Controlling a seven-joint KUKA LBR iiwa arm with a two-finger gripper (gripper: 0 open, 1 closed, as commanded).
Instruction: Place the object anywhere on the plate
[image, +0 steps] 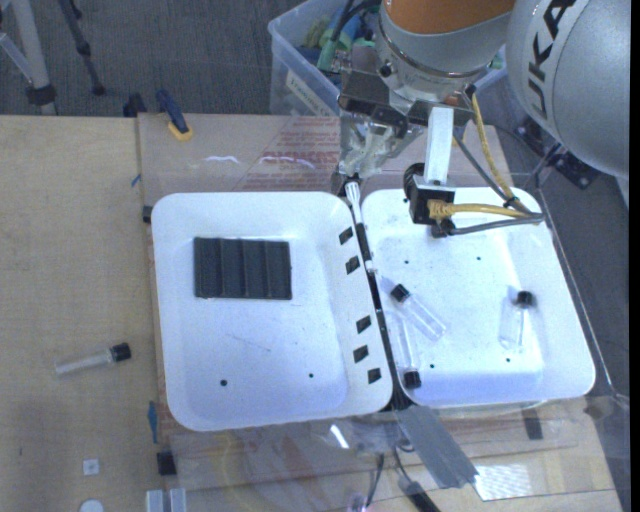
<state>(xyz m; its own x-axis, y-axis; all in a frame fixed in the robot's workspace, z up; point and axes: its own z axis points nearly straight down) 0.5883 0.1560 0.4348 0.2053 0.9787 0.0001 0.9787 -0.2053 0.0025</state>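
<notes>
Arm over the back of two white bins on a tan table.

The table (70, 250) is pale wood, with grey carpet along the top of the frame and a clear tub (300, 55) of clutter at top centre. The left bin (190, 390) holds a dark ribbed plate (243, 268) in its upper left part, with bare white floor around it and below. The right bin (560, 370) holds three clear vials: one (416, 310) left of centre, one (514, 318) near the right wall, and one (404, 352) along the left wall. A fourth vial (92, 359) lies on the table at the left edge. The gripper (352, 172) hangs above the bins' shared back corner, away from every vial; I cannot tell whether its jaws are open or closed. A yellow cable (480, 210) crosses the right bin's back.
</notes>
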